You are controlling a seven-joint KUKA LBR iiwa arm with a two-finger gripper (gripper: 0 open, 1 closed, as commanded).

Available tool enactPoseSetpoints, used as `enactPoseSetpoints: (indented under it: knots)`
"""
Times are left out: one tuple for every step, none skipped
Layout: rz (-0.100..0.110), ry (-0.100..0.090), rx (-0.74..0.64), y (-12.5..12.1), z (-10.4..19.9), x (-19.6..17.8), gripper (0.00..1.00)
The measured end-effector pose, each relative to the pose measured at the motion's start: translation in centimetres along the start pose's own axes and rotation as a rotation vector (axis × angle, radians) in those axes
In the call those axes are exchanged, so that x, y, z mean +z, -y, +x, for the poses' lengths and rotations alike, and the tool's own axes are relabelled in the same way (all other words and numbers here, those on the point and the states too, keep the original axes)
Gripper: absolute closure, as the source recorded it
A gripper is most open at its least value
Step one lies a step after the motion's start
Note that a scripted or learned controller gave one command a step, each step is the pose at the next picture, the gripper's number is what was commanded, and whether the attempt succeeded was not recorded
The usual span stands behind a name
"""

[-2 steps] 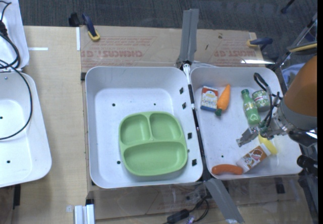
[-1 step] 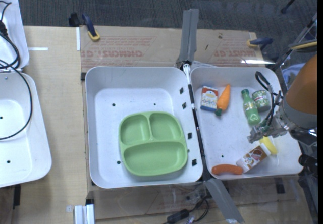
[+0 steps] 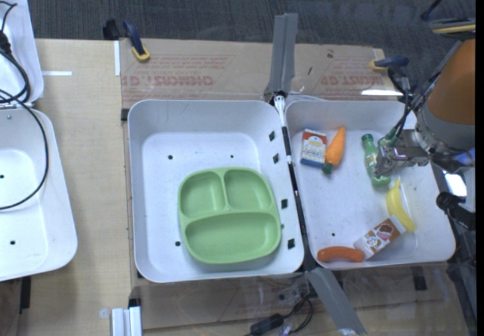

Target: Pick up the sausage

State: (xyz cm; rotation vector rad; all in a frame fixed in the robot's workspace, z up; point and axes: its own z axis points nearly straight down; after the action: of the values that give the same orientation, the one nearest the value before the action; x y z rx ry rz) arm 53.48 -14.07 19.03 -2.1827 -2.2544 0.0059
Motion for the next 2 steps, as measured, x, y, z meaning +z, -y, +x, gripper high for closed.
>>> enactPoseSetpoints:
  knots:
    - [0.000, 0.000, 0.000, 0.0, 0.0, 0.0, 0.00]
    - [0.002, -0.002, -0.109, 5.7, 2.7, 7.0, 0.00]
